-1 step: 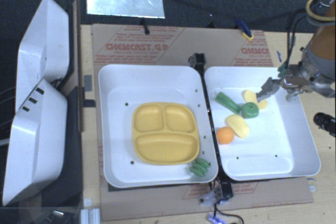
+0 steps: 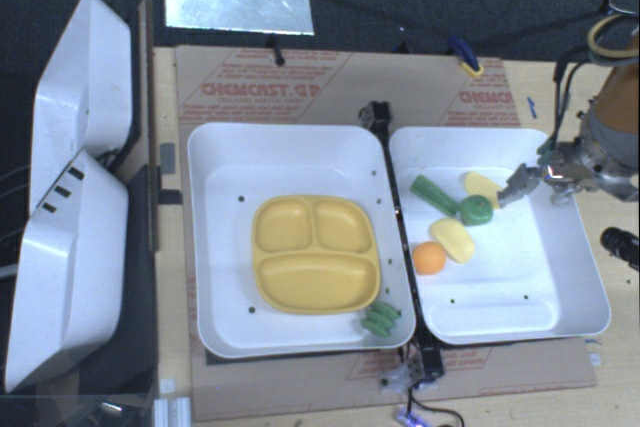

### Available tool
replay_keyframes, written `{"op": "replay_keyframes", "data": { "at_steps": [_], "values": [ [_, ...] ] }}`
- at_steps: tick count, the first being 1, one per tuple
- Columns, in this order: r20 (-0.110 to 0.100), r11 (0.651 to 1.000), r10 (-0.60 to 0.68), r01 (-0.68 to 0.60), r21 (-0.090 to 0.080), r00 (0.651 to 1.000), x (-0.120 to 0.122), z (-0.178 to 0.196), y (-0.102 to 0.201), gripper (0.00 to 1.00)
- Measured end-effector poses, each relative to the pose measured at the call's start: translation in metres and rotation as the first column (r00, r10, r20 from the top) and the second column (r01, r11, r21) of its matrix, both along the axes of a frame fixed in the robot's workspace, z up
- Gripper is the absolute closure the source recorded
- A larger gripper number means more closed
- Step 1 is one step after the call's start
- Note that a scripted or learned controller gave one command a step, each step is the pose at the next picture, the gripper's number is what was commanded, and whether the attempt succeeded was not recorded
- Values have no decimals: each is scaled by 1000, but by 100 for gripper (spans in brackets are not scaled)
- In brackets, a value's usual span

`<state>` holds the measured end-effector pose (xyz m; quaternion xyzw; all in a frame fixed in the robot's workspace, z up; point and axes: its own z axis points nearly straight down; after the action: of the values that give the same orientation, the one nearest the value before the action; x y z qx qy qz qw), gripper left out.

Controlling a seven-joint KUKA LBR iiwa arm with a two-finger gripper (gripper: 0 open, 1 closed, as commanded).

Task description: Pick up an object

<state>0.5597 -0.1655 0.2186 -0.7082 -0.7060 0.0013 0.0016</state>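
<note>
From above, two white bins sit side by side on the worktop. In the right bin (image 2: 560, 305), centre-right of the frame, the hand (image 2: 512, 190) hovers just beside a yellow toy piece (image 2: 481, 185); whether it is open, I cannot tell. Nearby lie a green toy vegetable (image 2: 452, 200), another yellow piece (image 2: 452, 240) and a small orange (image 2: 429, 258). All look light, stiff, smooth plastic, best gripped across the middle.

Gripper (image 2: 513, 187) beside green vegetable (image 2: 452, 199).
</note>
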Motion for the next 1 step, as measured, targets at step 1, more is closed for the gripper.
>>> {"op": "replay_keyframes", "data": {
  "at_steps": [1],
  "values": [
    [-2, 1000, 2, -2, 1, 1000, 1, -140, -10, 0]
  ]
}}
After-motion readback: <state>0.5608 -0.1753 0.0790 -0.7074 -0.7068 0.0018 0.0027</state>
